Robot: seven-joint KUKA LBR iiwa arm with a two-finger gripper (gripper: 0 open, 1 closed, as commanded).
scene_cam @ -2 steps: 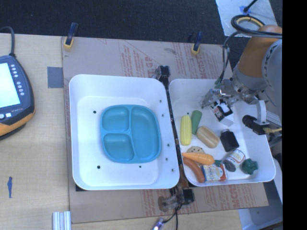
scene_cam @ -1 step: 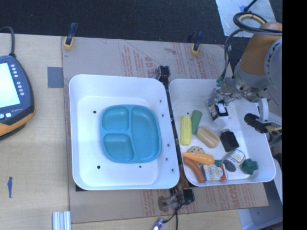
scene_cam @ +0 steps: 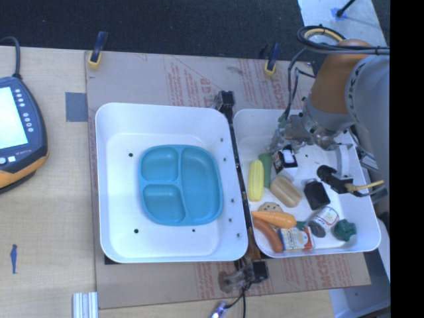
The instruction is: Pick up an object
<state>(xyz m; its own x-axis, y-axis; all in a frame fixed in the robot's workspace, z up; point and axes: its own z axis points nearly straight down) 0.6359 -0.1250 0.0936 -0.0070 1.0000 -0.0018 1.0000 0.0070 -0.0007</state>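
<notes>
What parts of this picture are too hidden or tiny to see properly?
- The gripper: in the camera view, the arm's wrist covers it, so whether it is open or shut is unclear.
- The green thing beside the corn: partly under the gripper, so it can't be identified.
- The label on the small can: too small to read.
- The tablet: cut off by the left edge.

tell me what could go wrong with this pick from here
1. The right bin is crowded: the corn, bread roll and carrot lie close together, so the end effector may nudge a neighbour or catch two things at once.
2. The end effector hangs near the green item beside the corn and close to the wall between the bins, so a finger could land on that wall.
</notes>
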